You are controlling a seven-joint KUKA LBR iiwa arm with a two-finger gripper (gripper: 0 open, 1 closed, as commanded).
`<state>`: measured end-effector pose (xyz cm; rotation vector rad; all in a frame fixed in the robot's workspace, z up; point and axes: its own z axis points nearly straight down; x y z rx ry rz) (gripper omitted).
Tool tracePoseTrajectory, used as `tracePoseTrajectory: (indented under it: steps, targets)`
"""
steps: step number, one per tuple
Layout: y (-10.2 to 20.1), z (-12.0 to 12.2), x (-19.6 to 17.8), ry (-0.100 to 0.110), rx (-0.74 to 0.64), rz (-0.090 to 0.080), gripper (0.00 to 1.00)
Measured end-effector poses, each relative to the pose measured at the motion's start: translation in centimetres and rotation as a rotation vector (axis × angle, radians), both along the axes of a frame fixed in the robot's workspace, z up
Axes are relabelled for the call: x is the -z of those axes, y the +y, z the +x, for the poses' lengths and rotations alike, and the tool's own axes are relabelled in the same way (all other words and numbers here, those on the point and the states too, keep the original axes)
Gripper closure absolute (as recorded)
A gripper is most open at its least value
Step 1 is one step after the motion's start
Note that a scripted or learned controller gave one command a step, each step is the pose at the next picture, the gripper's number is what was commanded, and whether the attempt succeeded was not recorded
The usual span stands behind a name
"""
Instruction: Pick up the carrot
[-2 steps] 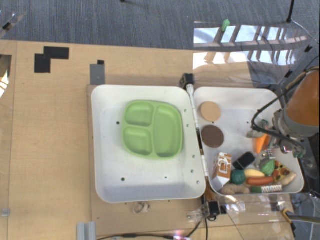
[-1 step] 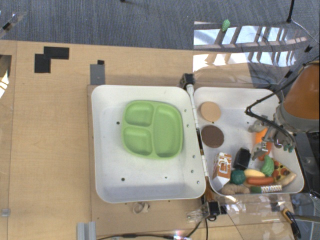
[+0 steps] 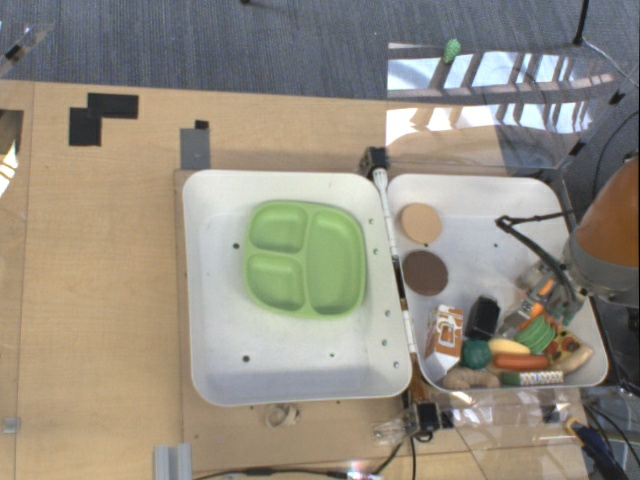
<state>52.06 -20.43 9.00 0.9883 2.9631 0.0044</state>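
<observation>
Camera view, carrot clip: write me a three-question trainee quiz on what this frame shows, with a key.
1. True or false: the green divided plate lies in the left bin.
2. Which bin holds the two round discs, tan and brown? A left, B right.
3. Fill in: the pile of toy food lies in the right bin's ____ right corner, by the camera view.

Key: 1 true. 2 B. 3 lower. The gripper hangs just above that pile, near an orange piece that may be the carrot.
</observation>
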Motion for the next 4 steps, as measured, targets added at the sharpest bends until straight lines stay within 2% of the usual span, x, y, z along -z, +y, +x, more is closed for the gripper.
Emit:
tracePoseTrajectory:
  steps: [1, 2, 3, 4]
  targets:
    - [0.1, 0.4, -1.3, -0.01, -0.008, -0.003, 1.0]
    - [9.3, 3.8, -0.8, 0.007, 0.107, 0.008, 1.0]
    - [5.9, 9.6, -22.7, -0.008, -0.069, -0.004, 1.0]
    - [6.0, 9.4, -22.0, 0.004, -0.07, -0.001, 0.0]
